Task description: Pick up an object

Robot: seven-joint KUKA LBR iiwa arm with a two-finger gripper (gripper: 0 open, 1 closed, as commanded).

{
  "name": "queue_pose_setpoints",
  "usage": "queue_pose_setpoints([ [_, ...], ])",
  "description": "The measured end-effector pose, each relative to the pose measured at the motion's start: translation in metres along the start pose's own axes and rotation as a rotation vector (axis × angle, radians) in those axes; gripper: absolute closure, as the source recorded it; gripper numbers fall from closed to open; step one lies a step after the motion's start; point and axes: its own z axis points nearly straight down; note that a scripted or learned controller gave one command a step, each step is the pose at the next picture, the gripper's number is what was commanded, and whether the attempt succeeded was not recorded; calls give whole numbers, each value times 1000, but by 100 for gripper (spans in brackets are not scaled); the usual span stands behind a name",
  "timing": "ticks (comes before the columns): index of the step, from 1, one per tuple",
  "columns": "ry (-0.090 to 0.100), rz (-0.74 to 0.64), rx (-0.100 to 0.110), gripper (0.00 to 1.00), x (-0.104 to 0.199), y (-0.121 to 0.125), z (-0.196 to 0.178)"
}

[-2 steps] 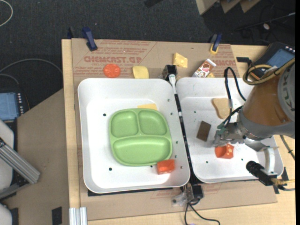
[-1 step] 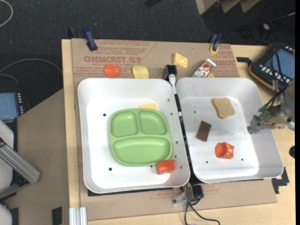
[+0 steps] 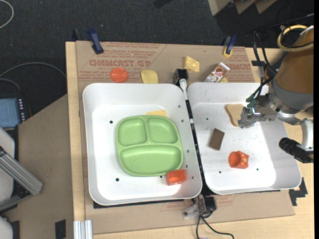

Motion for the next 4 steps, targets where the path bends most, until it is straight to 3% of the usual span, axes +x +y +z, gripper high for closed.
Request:
queue_pose_setpoints([
  [1, -2, 6, 4, 0, -4, -3, 1],
  [2, 3, 14, 19, 0, -25, -69, 91],
  [3, -2, 3, 4, 0, 11, -22, 118],
  [4, -1, 5, 2, 0, 28, 8, 117],
])
